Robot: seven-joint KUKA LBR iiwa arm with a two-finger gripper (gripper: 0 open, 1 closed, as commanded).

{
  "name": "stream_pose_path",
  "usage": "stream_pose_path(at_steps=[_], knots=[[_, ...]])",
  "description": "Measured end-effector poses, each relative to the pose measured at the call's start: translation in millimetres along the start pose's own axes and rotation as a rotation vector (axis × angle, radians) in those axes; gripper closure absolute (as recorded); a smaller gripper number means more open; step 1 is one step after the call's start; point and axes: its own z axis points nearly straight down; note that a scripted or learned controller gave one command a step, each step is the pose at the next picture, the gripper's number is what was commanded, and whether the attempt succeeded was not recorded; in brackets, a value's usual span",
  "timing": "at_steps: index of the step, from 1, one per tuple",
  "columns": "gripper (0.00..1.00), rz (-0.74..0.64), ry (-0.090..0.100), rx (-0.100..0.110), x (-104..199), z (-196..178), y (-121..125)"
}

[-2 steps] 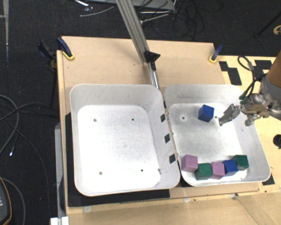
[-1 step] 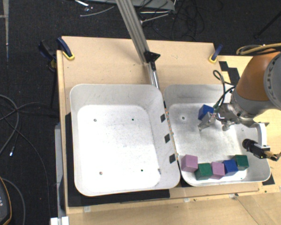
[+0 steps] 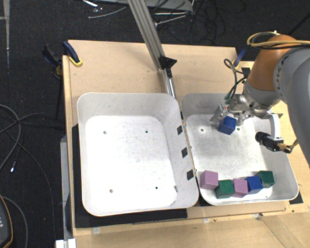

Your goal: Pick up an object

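A blue cube sits between the fingers of my gripper over the upper part of the right bin; the fingers are shut on it and it looks lifted off the floor. The grey arm with its orange band reaches in from the right. Along the right bin's front edge lies a row of cubes: a purple one, a green one, a second purple one, a blue one and a green one.
The left bin lies beside the right one, with black clips on the shared rim. A metal pole slants in from the top. A black fitting hangs off the wrist at the bin's right wall.
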Motion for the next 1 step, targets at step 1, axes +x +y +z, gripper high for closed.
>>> stream_pose_path(at_steps=[1], knots=[[1.00,0.000,-0.002,0.003,-1.3,-10.8,-2.1]])
